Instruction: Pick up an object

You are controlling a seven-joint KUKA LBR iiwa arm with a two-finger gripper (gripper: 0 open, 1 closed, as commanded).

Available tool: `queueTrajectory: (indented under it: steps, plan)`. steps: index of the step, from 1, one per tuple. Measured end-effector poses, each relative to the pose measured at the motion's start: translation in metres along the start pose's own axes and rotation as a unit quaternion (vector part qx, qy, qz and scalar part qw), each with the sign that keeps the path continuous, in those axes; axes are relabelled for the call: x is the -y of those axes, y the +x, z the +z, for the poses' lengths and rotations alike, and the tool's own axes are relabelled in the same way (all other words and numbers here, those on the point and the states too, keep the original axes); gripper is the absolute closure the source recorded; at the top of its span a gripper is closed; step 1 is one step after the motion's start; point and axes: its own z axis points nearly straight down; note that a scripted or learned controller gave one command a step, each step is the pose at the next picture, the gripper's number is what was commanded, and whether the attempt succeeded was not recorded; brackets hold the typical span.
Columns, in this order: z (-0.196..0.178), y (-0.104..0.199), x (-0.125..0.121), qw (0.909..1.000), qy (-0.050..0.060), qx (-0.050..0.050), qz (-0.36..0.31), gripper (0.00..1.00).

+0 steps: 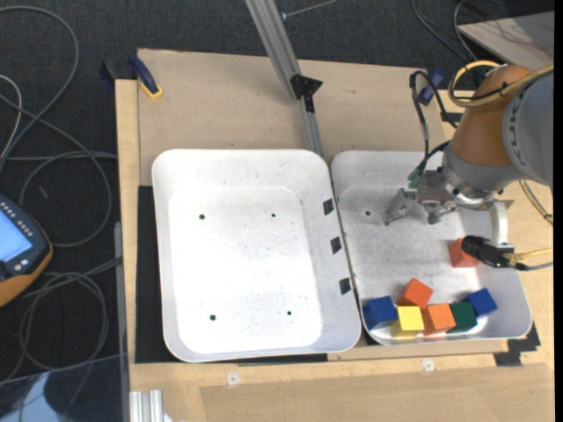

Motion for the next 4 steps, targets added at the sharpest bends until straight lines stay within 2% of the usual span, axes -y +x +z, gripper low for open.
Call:
queueTrajectory:
  steps: [1, 3, 4]
  plan:
    - [-0.015, 0.000, -0.002, 1.0000, -0.004, 0.001, 0.000, 1.00]
    - [-0.141, -0.003, -0.015, 1.0000, -0.008, 0.002, -0.001, 1.00]
    - [-0.163, -0.003, -0.016, 1.0000, -0.006, 0.002, -0.001, 1.00]
